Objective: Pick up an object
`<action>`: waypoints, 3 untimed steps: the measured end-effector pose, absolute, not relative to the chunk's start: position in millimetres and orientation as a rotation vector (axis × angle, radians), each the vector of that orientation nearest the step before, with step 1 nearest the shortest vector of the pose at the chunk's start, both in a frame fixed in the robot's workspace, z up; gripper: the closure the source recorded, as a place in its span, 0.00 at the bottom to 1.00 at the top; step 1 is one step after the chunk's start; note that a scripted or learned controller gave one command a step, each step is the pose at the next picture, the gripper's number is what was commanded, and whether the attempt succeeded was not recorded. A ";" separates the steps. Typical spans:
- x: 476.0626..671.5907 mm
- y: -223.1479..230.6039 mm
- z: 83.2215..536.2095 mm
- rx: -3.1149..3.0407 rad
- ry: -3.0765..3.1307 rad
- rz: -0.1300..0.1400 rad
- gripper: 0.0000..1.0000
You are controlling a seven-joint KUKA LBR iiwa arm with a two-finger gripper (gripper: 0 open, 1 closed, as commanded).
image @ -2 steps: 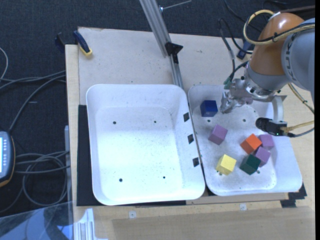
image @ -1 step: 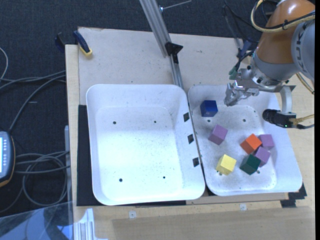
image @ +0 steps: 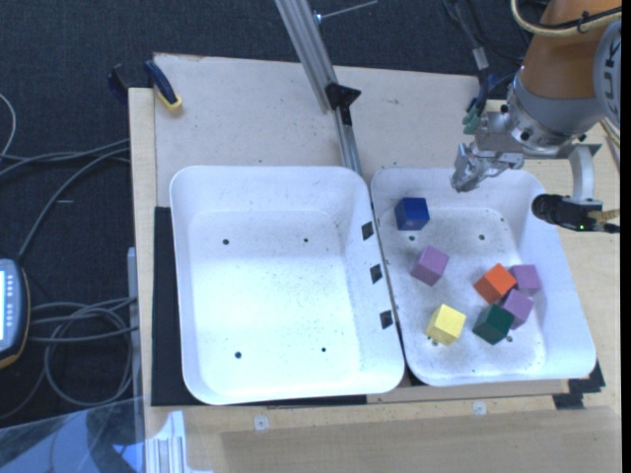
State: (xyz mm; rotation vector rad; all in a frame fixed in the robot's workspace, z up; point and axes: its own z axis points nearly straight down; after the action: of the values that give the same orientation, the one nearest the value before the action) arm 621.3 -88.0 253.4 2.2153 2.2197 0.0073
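While the gripper hangs over the far rim of the right bin, nothing shows between its fingertips; how far apart they stand, cannot tell at this angle. No object is held.

Candidate objects all lie in the right bin. The blue cube sits nearest the gripper, down and to the left of it, alone on the bin floor. The purple cube lies further toward the near side, also apart from its neighbours. The yellow cube lies near the front rim. The orange cube, dark green cube and two small purple blocks crowd together, touching or nearly so.

Judgement: blue cube is the best target: shortest travel, open floor on all sides for the fingers. Descend straight, square to its faces. The cluster leaves little finger room.

Edges: bin's dividing wall lies left of the blue cube, far rim just beneath the gripper. The left bin offers open room.
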 end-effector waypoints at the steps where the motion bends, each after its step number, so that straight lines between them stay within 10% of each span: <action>1: 622.5 -87.8 289.6 2.217 2.220 0.006 1.00; 3: 626.9 14.0 270.1 2.218 2.231 -0.002 1.00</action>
State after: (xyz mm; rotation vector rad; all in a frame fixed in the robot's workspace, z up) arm 626.9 14.0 270.1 2.2177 2.2308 -0.0016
